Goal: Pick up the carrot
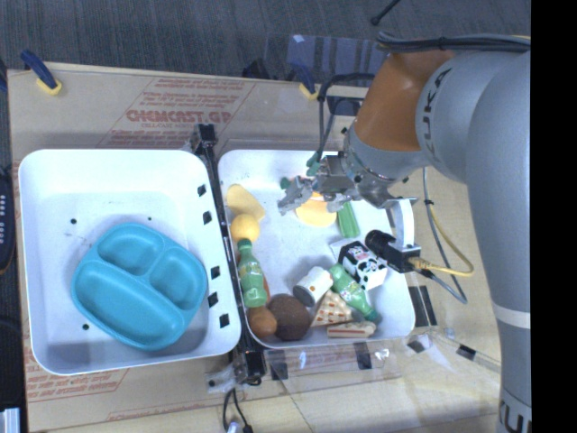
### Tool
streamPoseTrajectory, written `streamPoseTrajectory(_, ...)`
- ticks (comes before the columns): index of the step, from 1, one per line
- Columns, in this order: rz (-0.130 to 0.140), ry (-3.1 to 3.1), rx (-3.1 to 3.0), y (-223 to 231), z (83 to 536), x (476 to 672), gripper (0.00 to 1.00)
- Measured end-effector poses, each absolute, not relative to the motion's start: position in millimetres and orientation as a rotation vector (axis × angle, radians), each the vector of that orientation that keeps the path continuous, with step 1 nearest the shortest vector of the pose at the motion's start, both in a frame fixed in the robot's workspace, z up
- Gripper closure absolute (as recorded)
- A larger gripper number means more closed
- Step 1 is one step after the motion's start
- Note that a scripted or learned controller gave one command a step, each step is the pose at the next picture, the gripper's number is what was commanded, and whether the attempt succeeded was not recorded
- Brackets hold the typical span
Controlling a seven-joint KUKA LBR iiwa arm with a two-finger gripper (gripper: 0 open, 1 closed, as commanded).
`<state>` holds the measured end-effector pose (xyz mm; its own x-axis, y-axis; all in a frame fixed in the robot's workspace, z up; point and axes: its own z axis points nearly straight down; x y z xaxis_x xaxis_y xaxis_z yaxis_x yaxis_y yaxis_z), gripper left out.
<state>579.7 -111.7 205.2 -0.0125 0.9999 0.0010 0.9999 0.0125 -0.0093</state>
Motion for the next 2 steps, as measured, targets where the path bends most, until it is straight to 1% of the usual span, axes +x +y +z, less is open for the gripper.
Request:
streamPoseTrajectory(1, 0.023, -2.184, -2.243, -183, 117, 617.9, 0.0)
streamPoseTrajectory(2, 0.013, -2.153, -2.283, -196, 91, 640.2, 0.0)
